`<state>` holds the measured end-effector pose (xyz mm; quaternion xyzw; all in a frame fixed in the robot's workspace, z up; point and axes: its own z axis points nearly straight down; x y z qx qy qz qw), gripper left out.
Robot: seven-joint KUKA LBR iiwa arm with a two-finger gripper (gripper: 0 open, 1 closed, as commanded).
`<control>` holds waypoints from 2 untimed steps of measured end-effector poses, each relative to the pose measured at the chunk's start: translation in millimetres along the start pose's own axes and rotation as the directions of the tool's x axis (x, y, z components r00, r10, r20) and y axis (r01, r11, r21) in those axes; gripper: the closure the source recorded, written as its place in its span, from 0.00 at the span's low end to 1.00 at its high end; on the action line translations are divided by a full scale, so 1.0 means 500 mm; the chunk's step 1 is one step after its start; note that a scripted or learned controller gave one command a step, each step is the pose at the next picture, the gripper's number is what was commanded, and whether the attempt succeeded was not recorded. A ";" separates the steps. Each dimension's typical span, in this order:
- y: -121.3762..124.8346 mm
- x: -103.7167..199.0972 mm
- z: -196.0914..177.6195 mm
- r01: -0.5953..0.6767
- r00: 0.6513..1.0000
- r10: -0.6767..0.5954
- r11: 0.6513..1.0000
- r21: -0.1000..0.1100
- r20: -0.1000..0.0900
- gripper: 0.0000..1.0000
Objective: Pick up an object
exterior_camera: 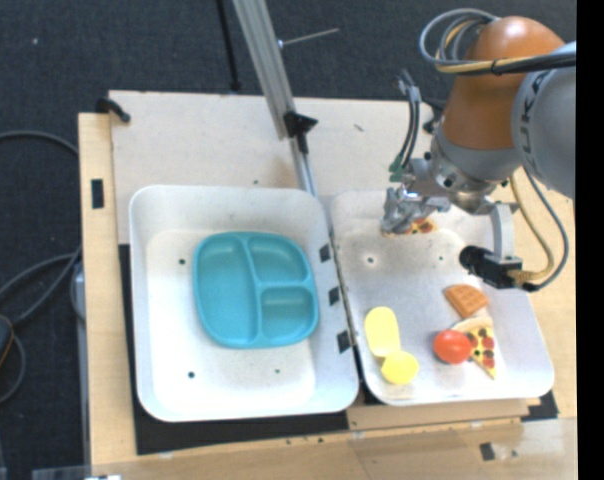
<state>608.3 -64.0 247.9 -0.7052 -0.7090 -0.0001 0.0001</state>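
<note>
Nearest the camera, at the right bin's (542, 368) 6 o'clock edge, a yellow block (400, 368) is seen, with a pale yellow cylinder (381, 328) touching it just above. At about 4 o'clock in that bin a red tomato (450, 346) is set against a pizza slice (484, 344), and a tan wafer (466, 298) is placed just above them, toward 3 o'clock.

Toward 11 o'clock in the same bin the gripper (400, 218) is lowered over a small piece coloured red and yellow (419, 227), like a pizza topping. The piece is seen at the fingertips, touching or just beside them; whether it is pinched between the fingers cannot be told, nor can how far they are parted. The arm (502, 78), with its orange band, is reached in from 2 o'clock, and cables are looped around the wrist.

At the centre of the left bin (152, 218) a teal divided plate (254, 288) is laid flat, well apart from the food. The two bins are set touching along their shared edge. A metal post (267, 58) is slanted up from the bench (192, 138) toward 12 o'clock.
</note>
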 end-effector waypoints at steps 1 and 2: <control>-0.026 0.119 0.014 0.002 1.000 -0.002 1.000 0.000 -0.001 1.00; -0.051 0.229 0.032 0.002 1.000 -0.002 1.000 0.000 -0.001 1.00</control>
